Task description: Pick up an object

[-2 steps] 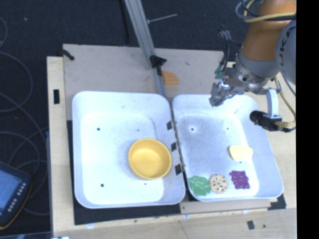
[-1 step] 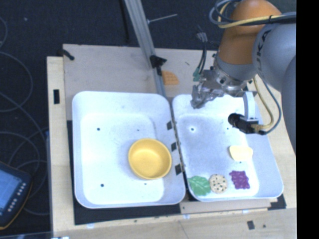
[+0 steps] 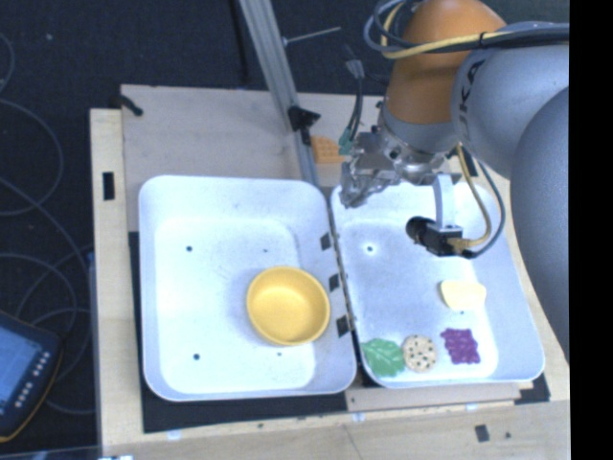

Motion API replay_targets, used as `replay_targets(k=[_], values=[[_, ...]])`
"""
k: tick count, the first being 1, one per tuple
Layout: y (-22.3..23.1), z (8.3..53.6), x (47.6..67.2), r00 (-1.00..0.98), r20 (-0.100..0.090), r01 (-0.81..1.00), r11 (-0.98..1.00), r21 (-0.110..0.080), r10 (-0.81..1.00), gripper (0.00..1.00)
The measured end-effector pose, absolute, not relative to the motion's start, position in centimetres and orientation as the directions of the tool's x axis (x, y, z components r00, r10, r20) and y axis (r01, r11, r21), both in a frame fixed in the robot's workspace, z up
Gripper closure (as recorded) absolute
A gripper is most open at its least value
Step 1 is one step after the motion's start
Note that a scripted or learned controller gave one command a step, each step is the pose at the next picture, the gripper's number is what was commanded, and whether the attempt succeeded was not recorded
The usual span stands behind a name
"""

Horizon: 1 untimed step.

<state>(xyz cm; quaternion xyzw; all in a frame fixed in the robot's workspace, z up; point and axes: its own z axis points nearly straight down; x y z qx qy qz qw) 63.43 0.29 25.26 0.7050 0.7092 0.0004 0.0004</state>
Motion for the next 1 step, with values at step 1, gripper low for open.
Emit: replay_targets(k=[1], values=[[5.9,24.01,64.28,-0.007,0.0,1.0,0.007,0.001,1.0,1.0]])
